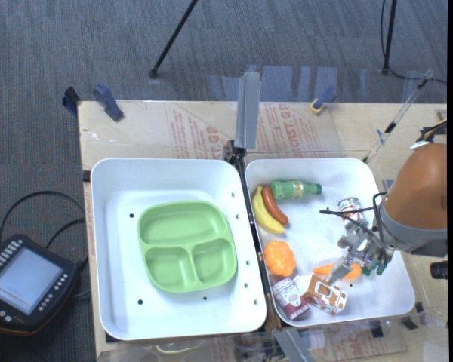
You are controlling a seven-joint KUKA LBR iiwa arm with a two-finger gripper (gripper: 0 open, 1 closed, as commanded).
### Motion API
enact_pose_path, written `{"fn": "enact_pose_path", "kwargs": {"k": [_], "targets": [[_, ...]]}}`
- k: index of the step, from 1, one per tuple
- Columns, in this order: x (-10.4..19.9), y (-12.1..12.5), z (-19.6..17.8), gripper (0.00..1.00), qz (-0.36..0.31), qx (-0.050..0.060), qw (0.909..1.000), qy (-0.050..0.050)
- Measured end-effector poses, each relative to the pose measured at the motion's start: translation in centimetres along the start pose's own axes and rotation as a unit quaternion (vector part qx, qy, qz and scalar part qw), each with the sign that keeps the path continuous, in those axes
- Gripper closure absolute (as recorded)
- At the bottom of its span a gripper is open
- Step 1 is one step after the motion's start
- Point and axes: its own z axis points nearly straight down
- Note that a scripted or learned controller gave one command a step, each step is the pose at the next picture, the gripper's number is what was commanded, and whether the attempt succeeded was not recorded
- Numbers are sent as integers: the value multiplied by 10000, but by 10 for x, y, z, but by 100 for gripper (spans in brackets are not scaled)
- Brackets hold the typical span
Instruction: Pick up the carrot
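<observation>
Two white bins on a wooden bench
Left bin [113, 194] holds a green divided tray [186, 245]; right has banana [264, 213], sausage [274, 205], green bottle [294, 189], orange pepper [280, 257]

Carrot [346, 271] mostly covered by the gripper [348, 262]; I see just orange slivers either side of the mechanism, at about 4 o'clock in the right bin [399, 296]. Can't make out finger state; the linkage is a blur of grey and green. Arm [423, 194] cut off at the 3 o'clock edge. Small can [349, 204] partly behind the wrist cabling, label unreadable. Carton [327, 296] and pouch [290, 296] print too small to read. Banana [263, 210] half under the sausage [274, 205]. Pendant [23, 283] clipped at 9 o'clock.
</observation>
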Motion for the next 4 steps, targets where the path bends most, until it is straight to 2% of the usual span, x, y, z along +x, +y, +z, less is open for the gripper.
{"fn": "enact_pose_path", "kwargs": {"k": [1, 2, 3, 4], "targets": [[0, 0, -9, 100, 29, -8, 10000, 8], [0, 0, -9, 0, 33, -8, 10000, 8], [-1, -1, -18, 100, 63, -16, 10000, 13], [-1, -1, -18, 0, 64, -15, 10000, 12]]}}
